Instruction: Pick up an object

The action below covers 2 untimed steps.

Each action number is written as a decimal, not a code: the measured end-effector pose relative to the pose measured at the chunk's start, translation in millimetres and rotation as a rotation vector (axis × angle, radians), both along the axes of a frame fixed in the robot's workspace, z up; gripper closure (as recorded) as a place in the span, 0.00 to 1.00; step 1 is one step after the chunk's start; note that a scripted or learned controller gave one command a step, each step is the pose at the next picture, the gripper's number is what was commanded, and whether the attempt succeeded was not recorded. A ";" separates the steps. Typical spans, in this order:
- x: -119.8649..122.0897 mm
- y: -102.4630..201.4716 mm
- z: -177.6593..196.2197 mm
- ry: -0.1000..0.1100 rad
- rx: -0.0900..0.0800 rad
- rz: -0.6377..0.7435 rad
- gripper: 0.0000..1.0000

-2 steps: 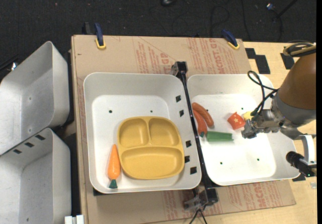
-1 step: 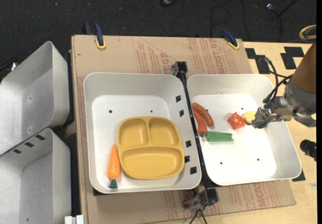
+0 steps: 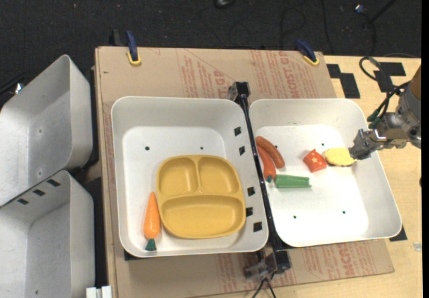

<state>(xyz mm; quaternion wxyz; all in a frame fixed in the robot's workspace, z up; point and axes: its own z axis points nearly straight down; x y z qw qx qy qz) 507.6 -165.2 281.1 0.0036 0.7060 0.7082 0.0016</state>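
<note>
The yellow toy [image 3: 340, 157] lies in the right bin [image 3: 375, 223] near its right wall, touching the red piece [image 3: 315, 160]. The gripper [image 3: 362, 146] sits at the toy's right end; its grip cannot be told.

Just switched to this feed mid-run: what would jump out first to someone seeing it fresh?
Probably the big yellow divided plate in the left bin, with an orange carrot lying along its left side. Next, the cluster in the right bin: two sausages, a green piece, a red piece and a yellow piece, with the gripper right at the yellow one.
</note>
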 end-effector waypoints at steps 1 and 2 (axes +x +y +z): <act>14.0 49.7 -16.6 0.008 0.004 0.004 1.00; 22.9 96.9 -26.8 0.009 0.004 0.004 1.00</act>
